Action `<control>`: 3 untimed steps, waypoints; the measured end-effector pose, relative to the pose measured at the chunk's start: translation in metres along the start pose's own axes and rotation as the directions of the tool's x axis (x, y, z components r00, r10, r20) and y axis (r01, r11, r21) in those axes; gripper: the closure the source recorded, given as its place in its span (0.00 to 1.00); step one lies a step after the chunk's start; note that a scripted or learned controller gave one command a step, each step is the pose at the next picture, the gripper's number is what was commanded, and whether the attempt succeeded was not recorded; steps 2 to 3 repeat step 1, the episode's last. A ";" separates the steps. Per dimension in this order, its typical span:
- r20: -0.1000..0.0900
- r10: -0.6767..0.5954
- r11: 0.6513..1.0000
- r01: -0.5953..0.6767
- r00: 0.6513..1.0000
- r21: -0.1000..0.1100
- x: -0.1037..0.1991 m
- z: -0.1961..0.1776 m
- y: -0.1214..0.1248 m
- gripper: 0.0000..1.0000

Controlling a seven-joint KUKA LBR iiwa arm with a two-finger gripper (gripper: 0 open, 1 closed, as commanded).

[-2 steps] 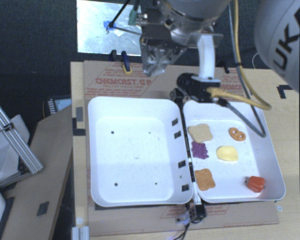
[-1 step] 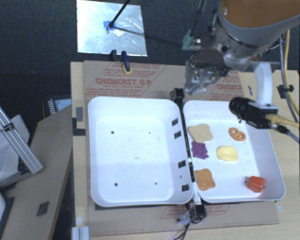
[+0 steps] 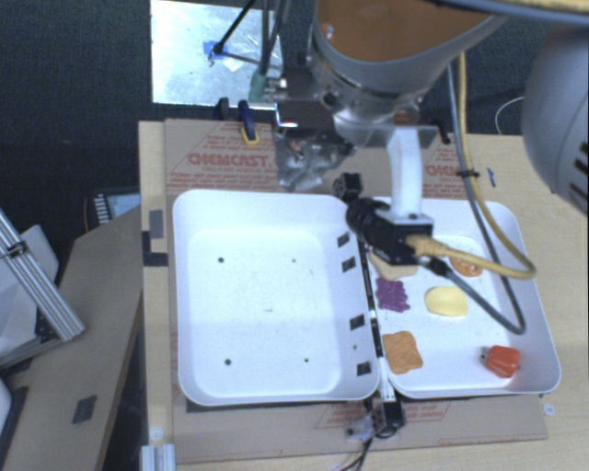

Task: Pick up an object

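**Currently on the bench: one arm, two bins, six loose items**

1. Grey robot arm with orange band point(image 3: 405, 28). It enters from the right and crosses high over the far side of the bench, with the wrist turned downward.
2. Shallow white plastic left bin point(image 3: 198, 276). Its floor shows only a few dark dots, so it is probably the receiving side.
3. Shallow white plastic right bin point(image 3: 538, 354). It holds every pickable object, so this is likely the stock side.
4. Brown cardboard sheet with red lettering point(image 3: 216, 156). It lies under both bins, presumably as a liner.
5. Metallic gripper point(image 3: 302, 170). It hangs at the far rim of the left bin, over the cardboard. Whether it is open or closed cannot be told, and nothing is seen in its hold. It is well apart from all the candidates.
6. Orange-tan flat lump point(image 3: 402, 350), beside the dividing wall near the front.
7. Pale yellow oval piece point(image 3: 446, 301), mid-bin.
8. Purple knobbly cluster point(image 3: 393, 294), near the divider and just beside the yellow oval piece.
9. Pale beige slab point(image 3: 398, 272), partly hidden, beyond the purple cluster.
10. Red-orange block point(image 3: 502, 360), in the front right corner.
11. Small orange round slice point(image 3: 467, 268), towards the far side.

The items lie apart from one another, which should leave room for a grasp. The arm would have to shift rightward to reach any of them.
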State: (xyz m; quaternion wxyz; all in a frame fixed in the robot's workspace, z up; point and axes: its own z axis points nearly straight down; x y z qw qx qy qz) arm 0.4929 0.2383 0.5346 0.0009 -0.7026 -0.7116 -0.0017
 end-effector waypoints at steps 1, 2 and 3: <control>0.003 0.012 1.000 -0.012 1.000 -0.001 -0.004 0.000 0.026 1.00; 0.003 0.012 1.000 -0.012 1.000 -0.001 -0.004 0.000 0.026 1.00; 0.003 0.012 1.000 -0.012 1.000 -0.001 -0.004 0.000 0.026 1.00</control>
